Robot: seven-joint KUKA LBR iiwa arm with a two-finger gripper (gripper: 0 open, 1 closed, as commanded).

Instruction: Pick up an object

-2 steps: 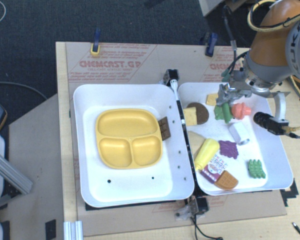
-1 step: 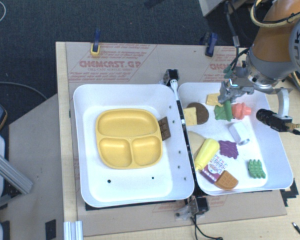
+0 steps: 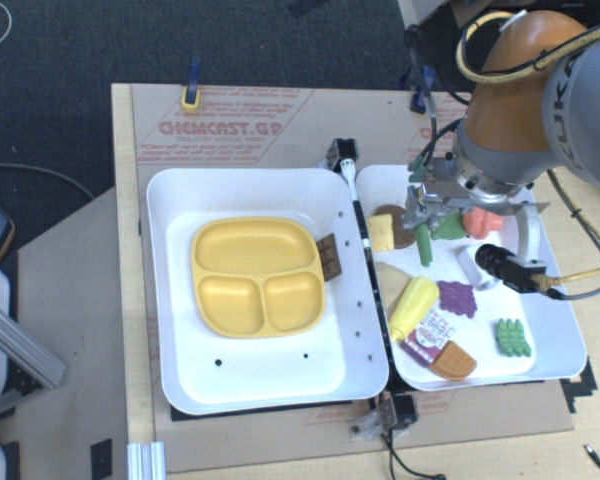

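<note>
The right white bin [image 3: 570, 353] holds several toy foods. Among them are a pale yellow block [image 3: 380, 232], a green piece [image 3: 447, 229], an orange-red piece [image 3: 483, 222], a yellow corn-like piece [image 3: 412, 305], purple grapes [image 3: 457, 297], a printed packet [image 3: 432, 335], a brown bread slice [image 3: 453, 361] and a green bumpy piece [image 3: 513, 337]. My gripper [image 3: 421, 230] hangs low over the bin's upper left part, between the yellow block and the green piece. I see nothing clearly held in it.
The left bin [image 3: 170, 268] carries a yellow divided plate [image 3: 256, 274] with a small brown chocolate block [image 3: 329, 258] at its right edge. The grey-and-orange arm [image 3: 520, 78] covers the right bin's far side. A black cabled part [image 3: 502, 264] sticks out over the bin's middle.
</note>
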